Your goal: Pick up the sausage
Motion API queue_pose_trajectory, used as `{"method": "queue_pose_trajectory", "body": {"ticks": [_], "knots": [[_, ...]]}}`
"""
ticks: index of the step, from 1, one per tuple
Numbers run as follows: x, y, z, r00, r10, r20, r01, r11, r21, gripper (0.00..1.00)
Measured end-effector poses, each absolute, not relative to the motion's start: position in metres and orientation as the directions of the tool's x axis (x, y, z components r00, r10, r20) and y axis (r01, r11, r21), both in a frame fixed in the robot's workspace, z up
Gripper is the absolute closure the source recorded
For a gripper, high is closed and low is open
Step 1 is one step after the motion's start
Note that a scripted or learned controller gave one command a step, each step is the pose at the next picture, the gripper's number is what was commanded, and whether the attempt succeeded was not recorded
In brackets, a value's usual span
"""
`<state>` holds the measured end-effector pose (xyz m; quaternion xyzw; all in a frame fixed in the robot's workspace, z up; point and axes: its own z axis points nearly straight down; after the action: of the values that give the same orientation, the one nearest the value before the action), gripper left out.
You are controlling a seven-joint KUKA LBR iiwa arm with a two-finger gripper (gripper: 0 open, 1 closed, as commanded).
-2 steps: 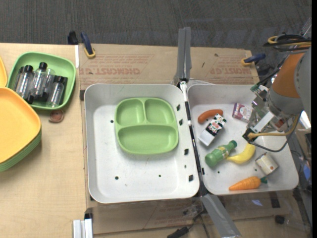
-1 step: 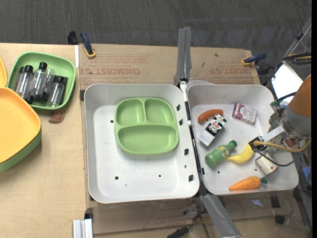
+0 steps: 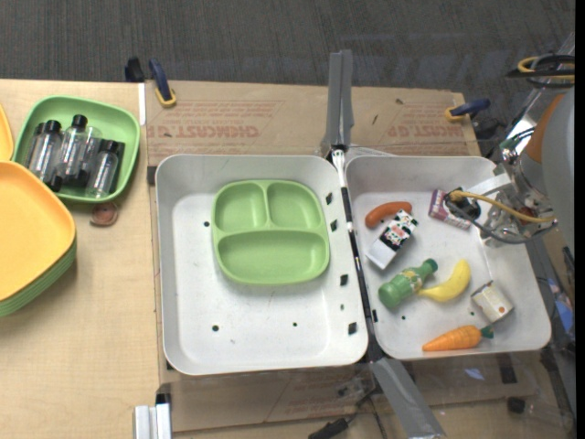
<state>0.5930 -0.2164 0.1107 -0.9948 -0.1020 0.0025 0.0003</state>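
The sausage point(image 3: 388, 212), a short orange-red curved piece, lies in the right bin point(image 3: 535, 332) near its upper left, just above a white carton with black and red print point(image 3: 393, 238). My gripper point(image 3: 505, 227) hangs over the right bin's upper right area, well to the right of the sausage and apart from it. Nothing shows between it and the sausage except a purple packet point(image 3: 443, 207).
The right bin also holds a green bottle point(image 3: 408, 284), a banana point(image 3: 448, 282), a carrot point(image 3: 454, 338) and a small white and brown block point(image 3: 491, 302). A green divided plate point(image 3: 271, 231) lies in the left bin point(image 3: 183, 327). Orange plates point(image 3: 32, 240) and a green tray of bottles point(image 3: 78, 149) sit on the bench at left.
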Motion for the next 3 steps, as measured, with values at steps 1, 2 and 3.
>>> {"method": "queue_pose_trajectory", "body": {"ticks": [1, 2, 3], "knots": [[0.552, -0.218, 0.09, 0.939, 0.343, -0.004, 0.343, -0.939, -0.004, 1.0], [0.528, -0.209, 0.105, 0.904, 0.427, -0.003, 0.427, -0.904, -0.003, 1.0], [0.506, -0.22, 0.091, 0.845, 0.535, 0.0, 0.535, -0.845, -0.007, 1.0]]}}
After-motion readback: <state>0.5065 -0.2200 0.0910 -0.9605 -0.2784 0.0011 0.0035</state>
